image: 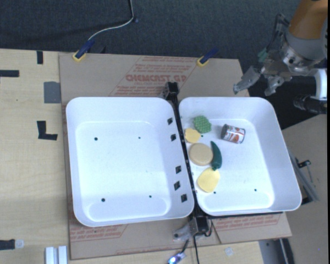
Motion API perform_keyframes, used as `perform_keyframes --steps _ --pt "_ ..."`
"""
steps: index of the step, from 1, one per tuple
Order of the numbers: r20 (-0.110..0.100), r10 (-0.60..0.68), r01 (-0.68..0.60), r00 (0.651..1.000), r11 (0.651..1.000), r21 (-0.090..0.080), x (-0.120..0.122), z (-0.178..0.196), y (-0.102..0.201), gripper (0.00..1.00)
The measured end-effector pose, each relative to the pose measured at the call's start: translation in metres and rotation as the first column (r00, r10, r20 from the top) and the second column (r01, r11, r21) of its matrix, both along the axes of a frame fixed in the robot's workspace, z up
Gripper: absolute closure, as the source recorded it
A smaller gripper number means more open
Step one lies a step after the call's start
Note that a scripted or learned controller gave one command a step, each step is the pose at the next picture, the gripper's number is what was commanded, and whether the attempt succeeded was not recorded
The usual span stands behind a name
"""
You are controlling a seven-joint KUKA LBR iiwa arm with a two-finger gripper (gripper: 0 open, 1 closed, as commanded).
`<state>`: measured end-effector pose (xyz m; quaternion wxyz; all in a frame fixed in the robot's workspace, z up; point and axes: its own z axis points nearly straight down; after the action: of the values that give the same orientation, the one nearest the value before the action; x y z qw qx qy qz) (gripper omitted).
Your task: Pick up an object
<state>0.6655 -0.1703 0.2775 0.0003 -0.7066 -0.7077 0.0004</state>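
Hovering above the far right corner of the right bin (275, 164), the gripper (262, 82) has its fingers spread apart with nothing between them. Objects lie in the right bin near the divider: a small can (232, 133) on its side, a green textured piece (202, 125), a tan disc (201, 154), a dark green pepper (215, 154), and two yellow pieces (208, 180). The left bin (121, 158) adjoins it.

Orange-banded grey arm (307, 23) (metallic wrist)

1. We see two bins side by side on the surface (22, 147).
2. In the right bin (258, 164), near its left wall: a can (232, 133), right of a cluster of toy foods (203, 157).
3. The pincer (259, 83) hangs behind the right bin.
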Motion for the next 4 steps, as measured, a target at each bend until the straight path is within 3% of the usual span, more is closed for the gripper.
perform_keyframes --steps 1,2,4 --pt "-0.019 -0.001 0.001 1.0 1.0 0.005 -0.046 -0.158 0.017 0.0" --pt "-0.038 -0.005 0.005 0.999 1.0 0.0 -0.008 -0.201 0.057 0.0" --pt "-0.037 -0.01 0.01 0.999 1.0 -0.004 -0.006 -0.197 0.069 0.0"
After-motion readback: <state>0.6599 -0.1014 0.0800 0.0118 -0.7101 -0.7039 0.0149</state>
